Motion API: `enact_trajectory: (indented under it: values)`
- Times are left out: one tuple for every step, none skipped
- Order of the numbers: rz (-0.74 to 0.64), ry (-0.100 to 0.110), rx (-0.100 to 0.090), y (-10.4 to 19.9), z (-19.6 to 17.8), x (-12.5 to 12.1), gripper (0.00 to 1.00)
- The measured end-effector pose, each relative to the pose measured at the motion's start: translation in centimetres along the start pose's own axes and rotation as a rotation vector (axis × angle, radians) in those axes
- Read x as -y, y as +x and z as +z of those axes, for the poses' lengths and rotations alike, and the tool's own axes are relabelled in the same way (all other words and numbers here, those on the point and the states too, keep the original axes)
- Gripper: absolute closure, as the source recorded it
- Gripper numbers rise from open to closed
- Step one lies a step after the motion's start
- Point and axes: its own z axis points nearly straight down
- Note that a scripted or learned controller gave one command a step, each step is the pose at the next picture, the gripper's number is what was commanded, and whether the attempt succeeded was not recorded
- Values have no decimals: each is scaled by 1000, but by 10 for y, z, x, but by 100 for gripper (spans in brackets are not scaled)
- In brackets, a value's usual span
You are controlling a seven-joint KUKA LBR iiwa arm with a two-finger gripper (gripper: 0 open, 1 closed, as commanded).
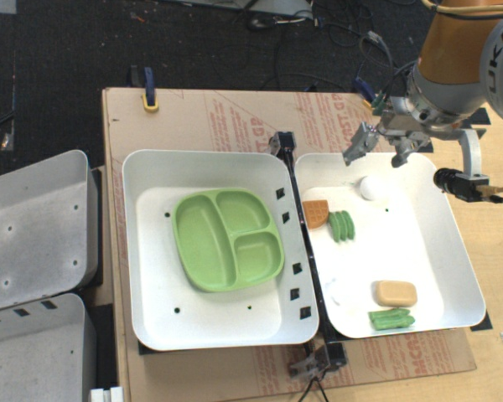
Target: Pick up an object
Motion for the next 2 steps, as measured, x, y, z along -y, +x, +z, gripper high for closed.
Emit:
enact_trajectory:
  values:
    - [-2, -12, 1, 0, -7, -2, 0]
    - [0, -8, 0, -1, 55, 2, 0]
